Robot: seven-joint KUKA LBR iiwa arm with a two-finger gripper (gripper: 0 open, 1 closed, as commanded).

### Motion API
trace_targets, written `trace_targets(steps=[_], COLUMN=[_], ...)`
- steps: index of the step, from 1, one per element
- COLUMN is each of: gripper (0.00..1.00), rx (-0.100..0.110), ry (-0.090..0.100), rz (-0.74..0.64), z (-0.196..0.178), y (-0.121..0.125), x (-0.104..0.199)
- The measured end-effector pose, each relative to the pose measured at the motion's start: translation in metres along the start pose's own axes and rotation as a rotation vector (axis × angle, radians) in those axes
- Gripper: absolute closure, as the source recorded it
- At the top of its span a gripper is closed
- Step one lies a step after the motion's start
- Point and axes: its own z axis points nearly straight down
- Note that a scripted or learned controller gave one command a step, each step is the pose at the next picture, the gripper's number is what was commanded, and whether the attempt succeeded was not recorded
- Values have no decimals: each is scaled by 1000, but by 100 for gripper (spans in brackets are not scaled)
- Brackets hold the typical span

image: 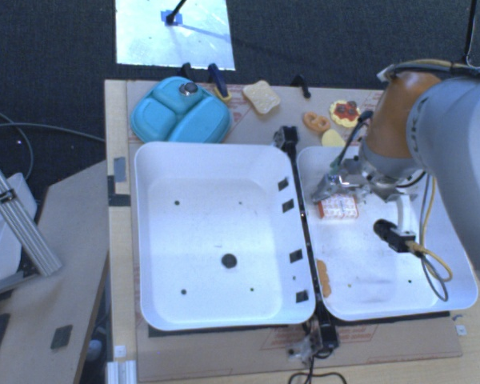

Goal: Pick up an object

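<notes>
I see small flat waffle piece (338, 208), white-pink with red grid, lying flat in right bin (456, 290), upper left part, just under gripper. Thin orange-brown strip (323, 278) lies against same bin's left wall, lower down.

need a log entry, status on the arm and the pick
Gripper low in the right bin, over the waffle-patterned piece. Grasp not confirmed. Small brown piece by the bin's left wall; dark item in left bin.

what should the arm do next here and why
Probably lower the hand a little further onto the red-and-white waffle-like piece in the right bin. The hand sits just above that piece's upper edge, and nothing shows between its fingers yet.
</notes>
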Motion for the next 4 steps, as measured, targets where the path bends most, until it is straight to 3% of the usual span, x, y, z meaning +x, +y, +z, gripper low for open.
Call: trace_targets(steps=[1,2,3,4], gripper=[0,0,0,0], rx=[-2,1,-2,1], ry=[0,3,3,2], rz=[-2,-11,-9,-5], z=[-5,-6,-5,-5], y=[39,-5,39,38], x=[-54,-2,-10,-20])
